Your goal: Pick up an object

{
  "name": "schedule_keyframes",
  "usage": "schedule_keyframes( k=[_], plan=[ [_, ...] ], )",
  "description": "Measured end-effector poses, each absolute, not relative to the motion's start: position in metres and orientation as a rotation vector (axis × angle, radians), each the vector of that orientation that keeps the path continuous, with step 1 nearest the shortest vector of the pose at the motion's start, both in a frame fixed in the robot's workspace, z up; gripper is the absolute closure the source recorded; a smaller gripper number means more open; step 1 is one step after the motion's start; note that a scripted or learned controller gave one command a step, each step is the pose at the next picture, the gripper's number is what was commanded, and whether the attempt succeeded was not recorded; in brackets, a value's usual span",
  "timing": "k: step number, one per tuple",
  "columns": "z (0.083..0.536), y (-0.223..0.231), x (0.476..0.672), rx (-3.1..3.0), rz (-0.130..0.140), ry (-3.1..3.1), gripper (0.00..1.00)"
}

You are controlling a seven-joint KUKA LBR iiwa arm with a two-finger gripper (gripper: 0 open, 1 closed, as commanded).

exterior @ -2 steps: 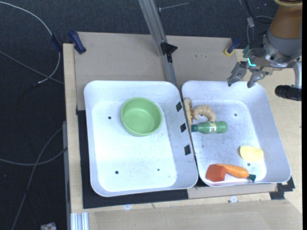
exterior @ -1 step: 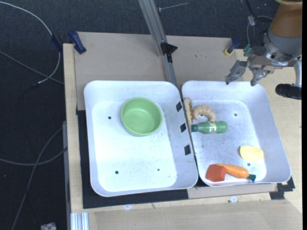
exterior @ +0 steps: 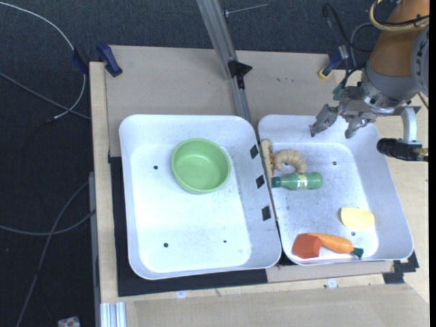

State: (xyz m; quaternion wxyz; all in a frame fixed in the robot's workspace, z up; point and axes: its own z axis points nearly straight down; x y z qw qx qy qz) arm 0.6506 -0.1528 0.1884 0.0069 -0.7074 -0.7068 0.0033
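A: Anything picked yet?

B: No. Nearest, the carrot (exterior: 332, 242) is lying on a red piece (exterior: 306, 246) in the right bin (exterior: 392, 203); the yellow piece (exterior: 357, 217), green bottle (exterior: 298, 180) and curled pastry (exterior: 287, 159) are sitting farther in.

A: And the tool?

B: The gripper (exterior: 336, 122) is hanging over the bin's far rim, fingers spread, gripping nothing.

A: Surroundings?

B: A green bowl (exterior: 200, 165) is resting in the left bin (exterior: 136, 203); the wooden bench (exterior: 170, 80) is standing on dark carpet (exterior: 41, 148).

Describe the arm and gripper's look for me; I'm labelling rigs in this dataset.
The arm has an orange band over a grey wrist section, with a yellowish cable loop at its top and dark cables alongside. The gripper is grey metal with two slim fingers set apart.
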Motion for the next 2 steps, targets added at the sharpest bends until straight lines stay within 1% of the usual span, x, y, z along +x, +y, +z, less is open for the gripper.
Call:
schedule_keyframes(
  k=[1, 2],
  plan=[
    [0.125, -0.157, 0.648, -2.214, 0.01, -2.212, 0.0],
    [0.094, -0.156, 0.647, -2.215, 0.008, -2.213, 0.0]
  ],
)
